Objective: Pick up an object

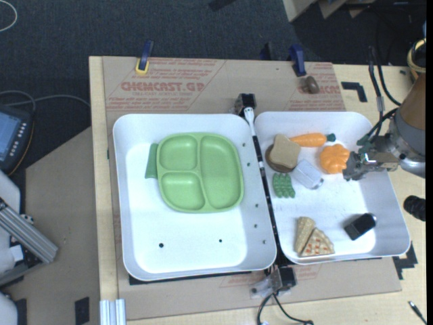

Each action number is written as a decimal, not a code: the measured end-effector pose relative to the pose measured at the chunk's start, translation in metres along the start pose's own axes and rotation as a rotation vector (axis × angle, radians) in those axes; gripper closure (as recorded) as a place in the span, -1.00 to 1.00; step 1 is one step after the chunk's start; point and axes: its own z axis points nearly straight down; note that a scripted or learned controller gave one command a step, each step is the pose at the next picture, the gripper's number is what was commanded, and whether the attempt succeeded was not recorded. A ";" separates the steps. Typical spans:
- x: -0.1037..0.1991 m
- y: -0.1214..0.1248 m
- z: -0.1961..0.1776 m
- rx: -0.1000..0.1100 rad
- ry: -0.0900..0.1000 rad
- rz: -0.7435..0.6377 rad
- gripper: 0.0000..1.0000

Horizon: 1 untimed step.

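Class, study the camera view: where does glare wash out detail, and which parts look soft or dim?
Camera view: the left bin floor is bright and nearly featureless; the green plate stays evenly lit; the gripper looks slightly soft; the carpet beyond the bench is dim.

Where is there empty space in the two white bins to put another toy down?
Left bin: bare floor below the green divided plate, along the near rim. Right bin: a bare patch between the clear cup, pizza slice and black block. It is crowded at the top, around the carrot, bread, orange pepper and gripper.
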 end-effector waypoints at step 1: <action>0.055 0.016 0.013 0.006 0.003 -0.001 1.00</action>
